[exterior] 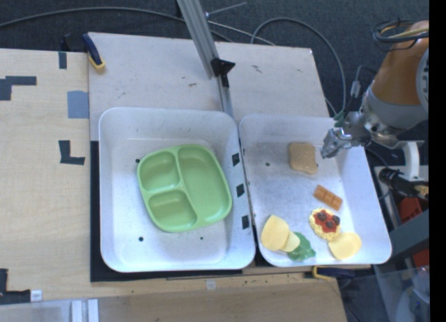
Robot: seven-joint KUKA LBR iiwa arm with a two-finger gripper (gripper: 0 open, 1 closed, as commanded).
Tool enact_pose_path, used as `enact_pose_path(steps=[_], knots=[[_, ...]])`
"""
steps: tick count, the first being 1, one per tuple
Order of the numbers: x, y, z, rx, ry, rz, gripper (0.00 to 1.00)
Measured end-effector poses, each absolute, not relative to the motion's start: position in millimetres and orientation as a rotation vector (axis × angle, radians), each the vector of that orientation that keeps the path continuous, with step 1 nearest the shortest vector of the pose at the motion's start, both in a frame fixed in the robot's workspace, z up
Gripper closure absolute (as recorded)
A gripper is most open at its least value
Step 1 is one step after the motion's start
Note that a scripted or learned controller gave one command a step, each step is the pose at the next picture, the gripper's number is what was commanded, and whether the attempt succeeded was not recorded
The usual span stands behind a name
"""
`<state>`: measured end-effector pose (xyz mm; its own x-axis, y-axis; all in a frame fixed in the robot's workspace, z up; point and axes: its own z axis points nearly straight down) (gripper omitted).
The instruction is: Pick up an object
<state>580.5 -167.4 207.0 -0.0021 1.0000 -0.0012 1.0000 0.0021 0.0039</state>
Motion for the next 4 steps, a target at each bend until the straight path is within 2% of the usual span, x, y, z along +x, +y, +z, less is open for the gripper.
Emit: enact_pose_path(steps=[1,2,3,4], knots=[[581.5,-167.2,250.3,2.216,2.221,0.003,1.0],[565.7,-117.2,238.4,2.218,2.229,-0.002,1.0],[560.4,-64.6,246.0,2.215,2.231,0.001,1.0],[550.5,-15.6,232.1,2.217,2.231,-0.003,1.0]])
